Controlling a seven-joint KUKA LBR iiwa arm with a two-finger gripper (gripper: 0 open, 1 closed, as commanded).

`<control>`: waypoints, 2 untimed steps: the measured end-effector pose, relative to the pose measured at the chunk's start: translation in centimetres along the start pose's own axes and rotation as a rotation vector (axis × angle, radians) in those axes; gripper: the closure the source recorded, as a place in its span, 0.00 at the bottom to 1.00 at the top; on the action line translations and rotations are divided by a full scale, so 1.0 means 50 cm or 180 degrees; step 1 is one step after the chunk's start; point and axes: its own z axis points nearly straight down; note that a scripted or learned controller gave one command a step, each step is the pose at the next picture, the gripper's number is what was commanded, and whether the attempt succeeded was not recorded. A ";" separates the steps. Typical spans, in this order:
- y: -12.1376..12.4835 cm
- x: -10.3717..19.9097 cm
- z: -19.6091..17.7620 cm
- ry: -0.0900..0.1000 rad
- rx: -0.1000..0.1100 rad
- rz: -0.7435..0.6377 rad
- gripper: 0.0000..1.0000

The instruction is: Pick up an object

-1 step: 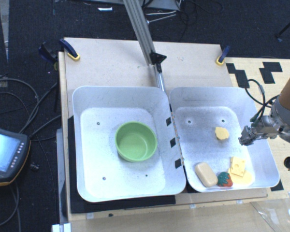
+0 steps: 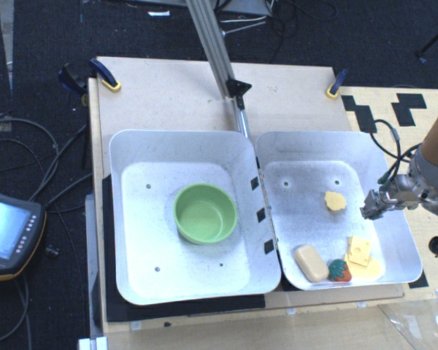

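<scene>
Gripper: the gripper (image 2: pixel 371 205) sits over the right wall of the right bin (image 2: pixel 306 152), pointing inward; whether it is spread or pressed together I cannot tell — it is too small and dark here, and nothing shows between its tips.

Nearest object: a small yellow lump (image 2: pixel 336 201) lies on the right bin's floor, nearer its right wall than its left, just beside the gripper and apart from everything else.

Front edge of right bin: a tan oval piece (image 2: pixel 312 262), a red-and-green berry-like toy (image 2: pixel 339 270) touching it, and a yellow cheese-like wedge (image 2: pixel 360 252) toward the front right corner.

Left bin: the left bin (image 2: pixel 131 159) carries a green bowl (image 2: pixel 205 213), upright, about mid-floor.

Handling, as a guess: the yellow lump looks light and probably stiff plastic, maybe a little slippery — a pinch across its narrower middle from above seems safest.

Risk: its rounded shape may squirt out sideways if pinched off-centre.
</scene>
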 end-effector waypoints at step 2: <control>0.011 0.010 0.199 0.0004 0.0015 0.0000 0.00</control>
